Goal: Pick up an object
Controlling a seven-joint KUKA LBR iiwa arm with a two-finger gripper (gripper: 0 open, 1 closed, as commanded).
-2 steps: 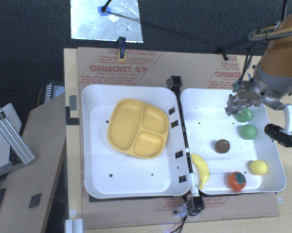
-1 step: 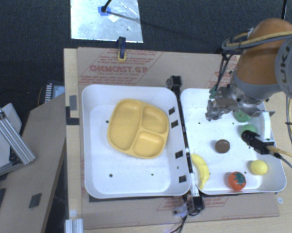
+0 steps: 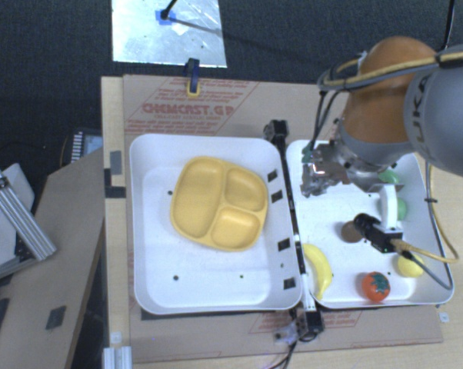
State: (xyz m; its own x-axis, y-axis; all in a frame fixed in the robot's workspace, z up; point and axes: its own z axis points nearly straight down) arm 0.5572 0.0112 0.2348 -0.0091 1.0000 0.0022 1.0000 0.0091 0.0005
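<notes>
R bin [image 3: 324, 206]: banana [image 3: 319, 270], tomato [image 3: 375, 285].

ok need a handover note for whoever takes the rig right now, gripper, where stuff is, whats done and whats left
Gripper: low over the upper left part of the right bin; nothing visibly held.
Right bin: banana at the lower left edge, tomato-like orange-red ball lower middle, lemon to its right, small brown item mid-bin, green item partly hidden beside the arm.
Left bin: yellow divided plate in the middle.
Done: no pick visible.
Left: grasp one object and lift it clear.
</notes>
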